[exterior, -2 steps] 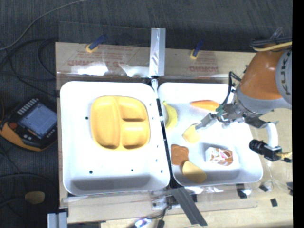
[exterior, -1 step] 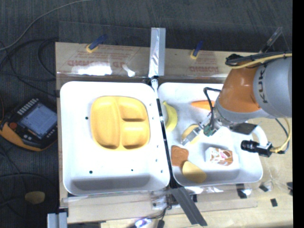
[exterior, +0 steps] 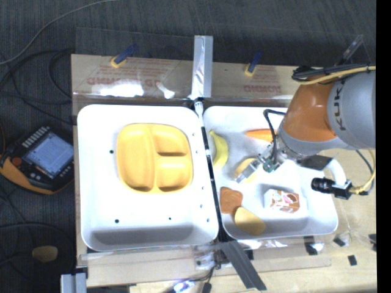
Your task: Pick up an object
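Reaching in from the right edge of the frame, grey arm (exterior: 351,112) with its orange band low over the right bin (exterior: 317,221), gripper (exterior: 247,171) hanging at that bin's centre-left. Cannot tell whether the jaws stand apart or together; metal tip small and partly blurred against something yellow beneath it. Lying just left of the gripper, along the bin's left wall: a yellow banana (exterior: 219,148), curved, smooth, its upper end near the top left corner of the bin. Sitting above the gripper, half covered by the orange band: an orange carrot-like piece (exterior: 259,135), tapered, pointing left. Resting lower in the same bin: a brown round flat piece (exterior: 230,199), and touching it at lower right a tan wedge (exterior: 249,221) close to the bin's bottom wall. Placed right of those, apart from them: a small white packet (exterior: 282,200) with red-brown print, tilted. Filling the centre of the left bin (exterior: 98,218): a yellow divided tray (exterior: 155,157), one large compartment on its left and two smaller on its right, lying flat. Off the bench at the left edge of the frame: an orange and black handheld pendant (exterior: 38,159) on dark carpet.
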`<state>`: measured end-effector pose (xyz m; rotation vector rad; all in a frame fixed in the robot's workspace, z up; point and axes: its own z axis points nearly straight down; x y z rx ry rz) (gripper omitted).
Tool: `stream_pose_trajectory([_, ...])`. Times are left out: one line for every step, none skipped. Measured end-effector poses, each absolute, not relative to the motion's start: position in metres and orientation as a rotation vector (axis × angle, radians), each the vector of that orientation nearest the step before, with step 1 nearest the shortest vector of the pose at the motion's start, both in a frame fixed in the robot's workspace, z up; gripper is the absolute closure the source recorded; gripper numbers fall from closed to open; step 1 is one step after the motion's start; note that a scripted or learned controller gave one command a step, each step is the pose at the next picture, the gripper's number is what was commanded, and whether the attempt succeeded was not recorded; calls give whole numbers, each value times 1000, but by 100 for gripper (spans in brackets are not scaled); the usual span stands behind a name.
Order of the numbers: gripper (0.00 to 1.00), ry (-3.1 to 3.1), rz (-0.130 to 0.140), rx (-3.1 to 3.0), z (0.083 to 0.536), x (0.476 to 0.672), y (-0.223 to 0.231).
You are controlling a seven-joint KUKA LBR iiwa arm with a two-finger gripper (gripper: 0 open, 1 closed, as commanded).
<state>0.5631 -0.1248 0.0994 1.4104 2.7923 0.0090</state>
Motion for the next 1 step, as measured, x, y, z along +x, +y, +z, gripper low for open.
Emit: stream_pose_trajectory([100,2685,-1,1630,213,577,-71])
